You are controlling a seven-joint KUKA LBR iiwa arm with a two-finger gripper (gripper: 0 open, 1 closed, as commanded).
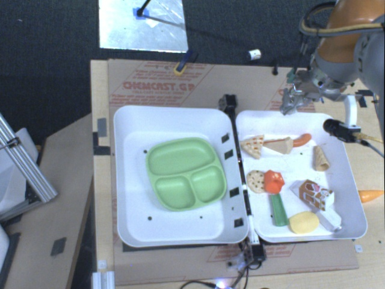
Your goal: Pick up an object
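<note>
Two bins: lying side by side below and left of the gripper (293,104).
Gripper: hovering over the far rim of the right bin (355,212); finger spread too small to tell; touching nothing visible.
Just below gripper: waffle wedge (253,145), bread slice (280,143), sausage (301,139) sitting in a row.
Further below: cookie (255,180), tomato (274,182), green stick (278,210), lemon (304,222), brick-patterned block (314,194).
Far left: green divided tray (183,173) resting in the left bin (129,161).

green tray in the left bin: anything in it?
Empty. All three compartments of the green tray show bare green plastic; the toy food lies in the right bin.
</note>
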